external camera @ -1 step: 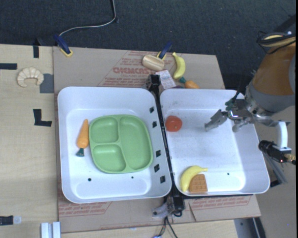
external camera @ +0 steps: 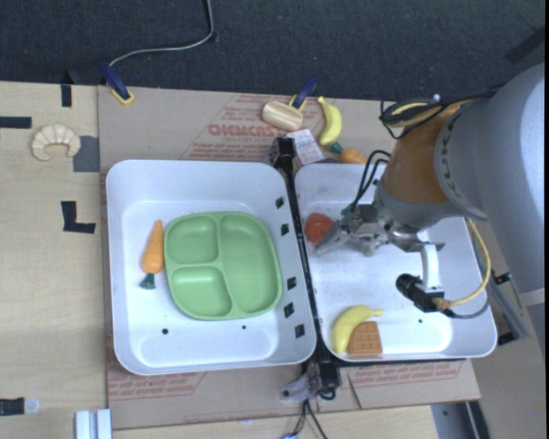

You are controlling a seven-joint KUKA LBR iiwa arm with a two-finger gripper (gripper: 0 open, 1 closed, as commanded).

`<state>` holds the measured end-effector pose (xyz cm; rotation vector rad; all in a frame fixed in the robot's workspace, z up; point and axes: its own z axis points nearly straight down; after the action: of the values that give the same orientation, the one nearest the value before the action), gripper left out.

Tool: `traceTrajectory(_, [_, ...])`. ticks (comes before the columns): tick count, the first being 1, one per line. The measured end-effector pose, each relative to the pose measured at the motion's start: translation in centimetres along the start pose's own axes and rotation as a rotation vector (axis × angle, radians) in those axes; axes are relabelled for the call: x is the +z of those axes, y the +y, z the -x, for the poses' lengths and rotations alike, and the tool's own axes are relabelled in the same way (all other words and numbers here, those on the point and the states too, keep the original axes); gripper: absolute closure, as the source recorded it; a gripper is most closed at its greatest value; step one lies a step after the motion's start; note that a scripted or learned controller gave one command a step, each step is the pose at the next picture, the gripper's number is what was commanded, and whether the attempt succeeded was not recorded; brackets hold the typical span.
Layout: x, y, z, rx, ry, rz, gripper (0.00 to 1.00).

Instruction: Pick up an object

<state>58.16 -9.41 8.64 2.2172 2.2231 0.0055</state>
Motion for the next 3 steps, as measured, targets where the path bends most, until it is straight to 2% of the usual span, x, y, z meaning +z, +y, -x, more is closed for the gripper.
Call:
traceTrajectory(1, [0.11, 7.27, 0.18, 0.001, -0.003, -0.001, 0.00])
traceTrajectory(3, [0.12, 7.64, 0.33, 0.000, -0.003, -0.003, 0.00])
